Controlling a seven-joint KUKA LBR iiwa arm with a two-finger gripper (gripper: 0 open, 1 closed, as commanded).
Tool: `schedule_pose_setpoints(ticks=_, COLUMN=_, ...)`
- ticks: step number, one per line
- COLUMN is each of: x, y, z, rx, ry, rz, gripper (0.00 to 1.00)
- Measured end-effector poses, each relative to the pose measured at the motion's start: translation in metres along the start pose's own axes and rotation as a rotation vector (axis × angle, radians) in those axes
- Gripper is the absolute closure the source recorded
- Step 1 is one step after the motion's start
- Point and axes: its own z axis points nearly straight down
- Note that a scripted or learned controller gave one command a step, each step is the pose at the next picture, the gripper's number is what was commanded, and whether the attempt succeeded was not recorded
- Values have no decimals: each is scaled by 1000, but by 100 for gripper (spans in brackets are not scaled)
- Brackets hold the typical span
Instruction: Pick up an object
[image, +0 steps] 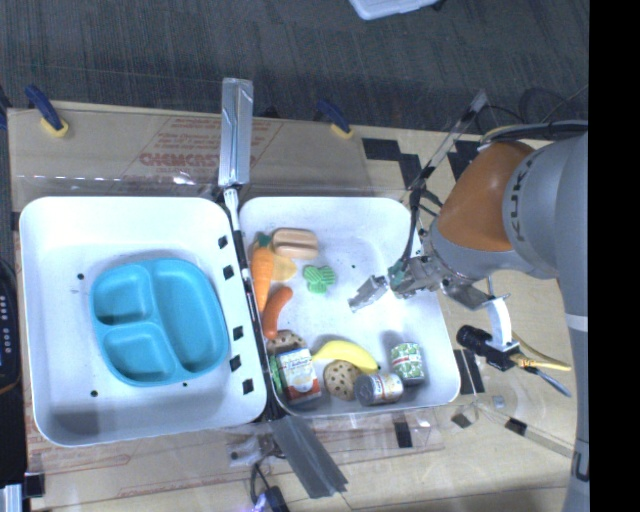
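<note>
Banana (345, 352) sits near the front of the right bin (345, 212), just beside a cookie (341, 377) and two small cans (393, 375). You've got the arm (520, 215) reaching in from the right, wrist bent down over the bin's right side, gripper (372, 291) hanging above bare floor, holding nothing; can't tell how wide it stands. Count along the left wall: two carrots (266, 283), one bun (294, 242), one green toy (319, 278), one carton (297, 372). Left bin (50, 225) holds one blue divided tray (160, 320).
</note>
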Motion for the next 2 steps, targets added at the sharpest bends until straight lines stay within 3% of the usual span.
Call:
schedule_pose_setpoints(ticks=1, x=10, y=-47, z=40, rx=2, ry=1, rz=142, gripper=0)
schedule_pose_setpoints(ticks=2, x=5, y=66, z=40, rx=0, ry=2, rz=103, gripper=0)
